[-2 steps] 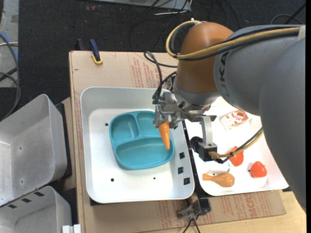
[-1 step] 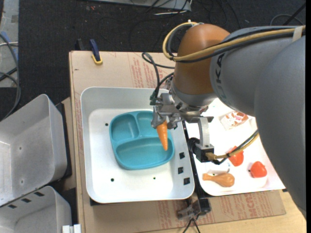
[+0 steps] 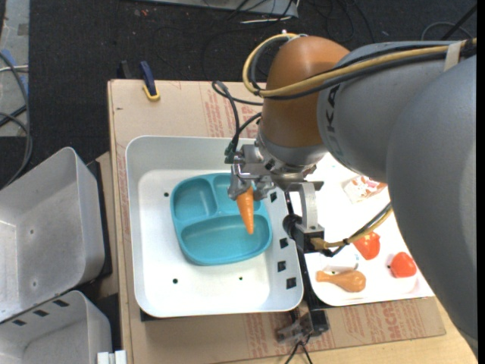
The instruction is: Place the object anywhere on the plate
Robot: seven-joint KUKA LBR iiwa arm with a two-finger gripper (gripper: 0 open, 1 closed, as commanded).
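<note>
You can see the gripper (image 3: 246, 189) clamped on the carrot's (image 3: 246, 211) thick end, so the carrot hangs point down above the blue plate (image 3: 203, 233) in the left bin (image 3: 151, 279). Beside it, the right bin (image 3: 379, 294) holds a drumstick (image 3: 345, 280) and two red pieces (image 3: 385, 255).

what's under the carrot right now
The carrot hangs tip down from the hand over the blue divided plate, above its large compartment near the divider. The arm covers the plate's upper right corner, so what lies there cannot be seen.
</note>
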